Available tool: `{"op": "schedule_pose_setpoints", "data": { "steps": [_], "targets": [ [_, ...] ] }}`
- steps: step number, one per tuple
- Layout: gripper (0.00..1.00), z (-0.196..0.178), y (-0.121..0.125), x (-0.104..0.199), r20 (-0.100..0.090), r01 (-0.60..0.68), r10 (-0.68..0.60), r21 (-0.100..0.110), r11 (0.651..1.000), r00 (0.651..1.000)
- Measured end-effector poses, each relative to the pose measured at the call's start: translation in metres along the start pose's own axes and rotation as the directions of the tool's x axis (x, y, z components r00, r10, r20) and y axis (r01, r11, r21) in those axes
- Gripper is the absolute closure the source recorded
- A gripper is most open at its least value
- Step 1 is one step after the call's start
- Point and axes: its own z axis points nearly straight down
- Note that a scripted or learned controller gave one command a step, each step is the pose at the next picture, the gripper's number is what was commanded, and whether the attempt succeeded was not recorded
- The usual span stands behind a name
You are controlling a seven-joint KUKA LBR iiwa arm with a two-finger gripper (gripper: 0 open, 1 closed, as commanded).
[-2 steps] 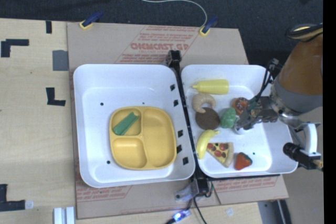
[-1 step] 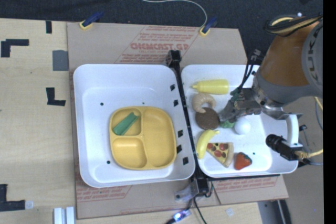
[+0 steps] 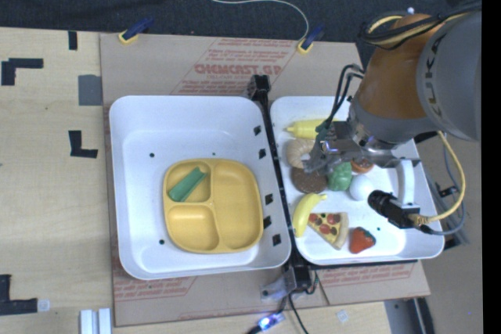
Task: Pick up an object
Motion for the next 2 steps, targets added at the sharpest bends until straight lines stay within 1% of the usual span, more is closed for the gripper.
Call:
{"op": "schedule_pose_setpoints", "data": {
  "steps": [1, 2],
  "targets": [
    [1.00, -0.0089, 0.0127, 0.0537, 0.000, 0.001, -0.001, -0.001, 1.000, 1.000],
    [1.00, -0.0058, 0.0076, 0.0487, 0.002, -0.005, 0.005, 0.001, 1.000, 1.000]
  ]
}}
